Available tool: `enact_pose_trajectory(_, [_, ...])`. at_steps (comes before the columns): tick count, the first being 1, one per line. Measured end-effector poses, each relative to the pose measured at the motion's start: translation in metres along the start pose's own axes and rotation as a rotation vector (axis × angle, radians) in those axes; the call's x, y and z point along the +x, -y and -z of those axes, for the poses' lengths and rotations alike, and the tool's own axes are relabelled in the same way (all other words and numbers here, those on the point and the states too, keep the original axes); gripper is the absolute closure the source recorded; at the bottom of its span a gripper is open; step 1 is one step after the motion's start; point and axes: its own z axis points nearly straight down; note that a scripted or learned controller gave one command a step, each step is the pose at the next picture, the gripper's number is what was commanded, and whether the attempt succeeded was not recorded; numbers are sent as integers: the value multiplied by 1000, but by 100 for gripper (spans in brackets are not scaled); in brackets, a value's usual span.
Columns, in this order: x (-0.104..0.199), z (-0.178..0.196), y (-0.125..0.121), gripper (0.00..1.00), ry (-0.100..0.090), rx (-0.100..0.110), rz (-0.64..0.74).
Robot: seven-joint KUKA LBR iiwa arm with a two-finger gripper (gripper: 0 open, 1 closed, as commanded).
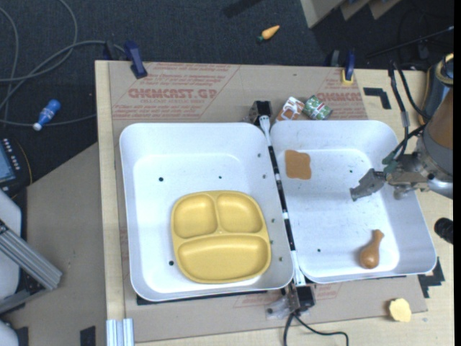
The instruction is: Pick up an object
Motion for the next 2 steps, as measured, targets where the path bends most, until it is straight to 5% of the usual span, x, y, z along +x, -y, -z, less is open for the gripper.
enact_pose_trajectory(1, [40, -101, -93, 0, 0, -4, 7])
enact_pose_trajectory(2, [40, -144, -125, 0, 0, -2, 2])
